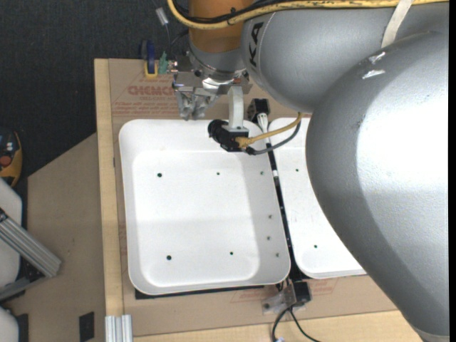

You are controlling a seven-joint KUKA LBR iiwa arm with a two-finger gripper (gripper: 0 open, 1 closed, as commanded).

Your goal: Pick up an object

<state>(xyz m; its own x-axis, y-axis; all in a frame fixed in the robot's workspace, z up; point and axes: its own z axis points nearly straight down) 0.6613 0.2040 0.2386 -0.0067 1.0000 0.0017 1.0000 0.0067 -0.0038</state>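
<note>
My gripper (192,106) hangs below the orange band of the wrist (217,13), over the far rim of the left bin (142,137), near its back middle. A white bracket with a black end piece (226,135) and a yellow cable reaches from the wrist down over the bin's back right corner. The left bin's white floor (203,212) carries a few small dark dots. Nothing is visible in the gripper.
The grey arm (370,120) covers most of the right bin (313,255). A black divider (279,198) runs between the two bins. Both bins rest on a brown cardboard sheet (114,98). A small connector and cable (292,294) lie at the front edge.
</note>
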